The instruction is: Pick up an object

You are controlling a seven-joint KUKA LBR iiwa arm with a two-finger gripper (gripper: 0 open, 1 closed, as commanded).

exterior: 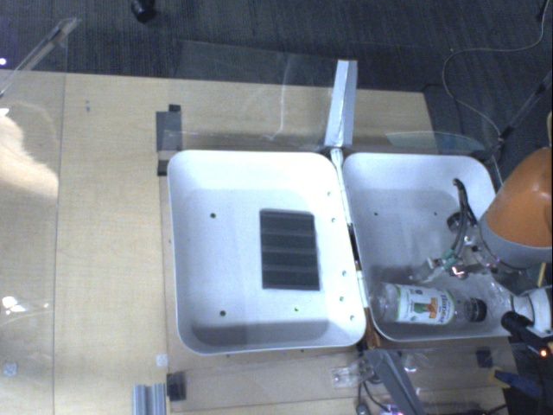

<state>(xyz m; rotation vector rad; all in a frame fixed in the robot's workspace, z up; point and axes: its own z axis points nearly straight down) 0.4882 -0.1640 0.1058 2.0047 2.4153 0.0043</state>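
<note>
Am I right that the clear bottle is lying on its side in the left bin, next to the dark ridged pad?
Not quite. The camera view shows the clear bottle lying on its side in the right bin; the dark ridged pad is in the left bin.

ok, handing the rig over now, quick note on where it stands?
Gripper: low over the right bin, just above the bottle; can't tell from this view whether it is open or shut.
Bottle: clear plastic, lying on its side by the right bin's near wall, not lifted.
Left bin: holds a dark ribbed pad.
Done: arm is at the bottle.
Left: grasp and lift.
</note>
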